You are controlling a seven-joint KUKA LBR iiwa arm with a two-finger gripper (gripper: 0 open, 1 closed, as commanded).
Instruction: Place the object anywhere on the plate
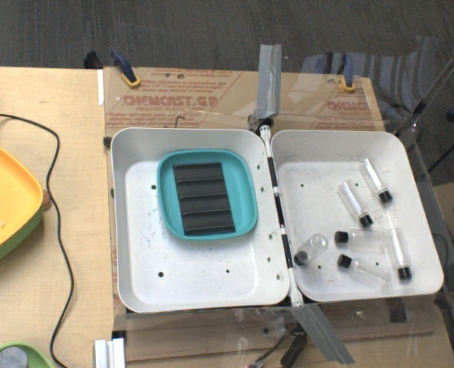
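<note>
In the camera view, the teal plate [168, 198] was seen in the upper middle of the left bin [139, 251], with a black ridged insert [204, 198] laid across its centre. The objects to be moved, clear vials [355, 203] with black caps, were scattered over the right bin [311, 179], mostly toward its lower right; which one was meant could not be judged. Whether the gripper was open or closed could not be told.

The step in hand was judged to be the pick. A vial lying apart from its neighbours, such as the upper one [374, 179], would best be chosen and gripped across its narrow body, since round glass is likely to roll or slip.

The raised divider [274, 205] between the bins would have to be cleared during the carry. Bare floor was left below and left of the plate, but its rim stood near the divider.
</note>
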